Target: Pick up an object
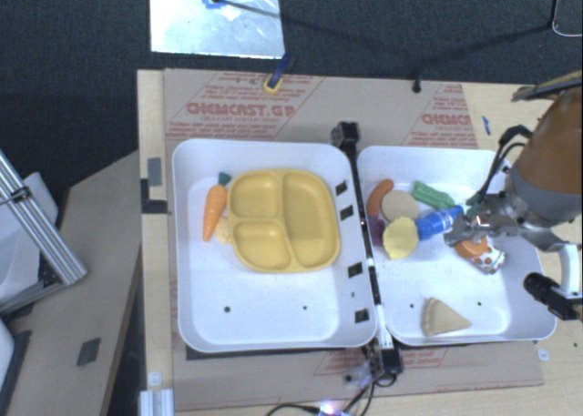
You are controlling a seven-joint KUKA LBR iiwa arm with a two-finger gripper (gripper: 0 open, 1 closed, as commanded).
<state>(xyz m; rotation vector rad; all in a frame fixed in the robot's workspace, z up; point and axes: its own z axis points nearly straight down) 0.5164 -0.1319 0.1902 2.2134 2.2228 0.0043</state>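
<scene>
Reaching in from the right, the gripper (465, 227) sits low in the right bin (510, 314), touching a blue object (437, 221) beside an orange-white item (483, 255). Fingers: cannot tell how far open. Left bin (196, 305) holds 1 yellow tray (278, 220) and 1 carrot (213, 209).

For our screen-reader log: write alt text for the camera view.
A robot arm reaches from the right into the right bin of toy food. The left bin holds a yellow divided plate and a carrot.
</scene>
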